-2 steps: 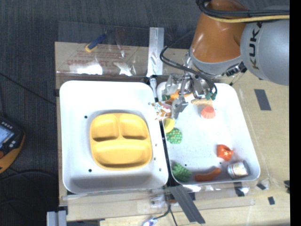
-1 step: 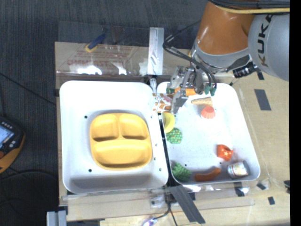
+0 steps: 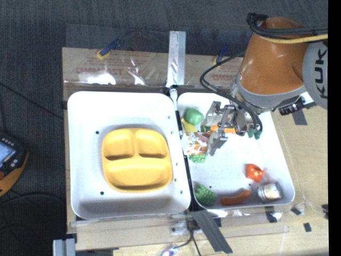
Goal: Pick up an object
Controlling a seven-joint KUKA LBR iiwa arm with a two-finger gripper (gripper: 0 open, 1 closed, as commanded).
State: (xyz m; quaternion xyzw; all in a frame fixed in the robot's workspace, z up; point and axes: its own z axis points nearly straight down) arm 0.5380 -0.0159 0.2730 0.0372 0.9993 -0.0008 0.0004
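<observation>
**Gripper poised over clutter in the right bin**

The gripper [image 3: 216, 129] hangs low, fingers spread and holding nothing, likely seeking a target. The patterned packet [image 3: 196, 143] lies just beside it, the green ball [image 3: 193, 116] close behind, and the yellow tray [image 3: 137, 159] sits well apart.

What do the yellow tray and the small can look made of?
Yellow divided tray: likely molded plastic, smooth and semi-matte; uniform colour, rounded compartment edges, soft highlights. Small can, lying in the right bin: probably metal, with a glossy silvery end catching the light, though it is too small to be sure.
</observation>
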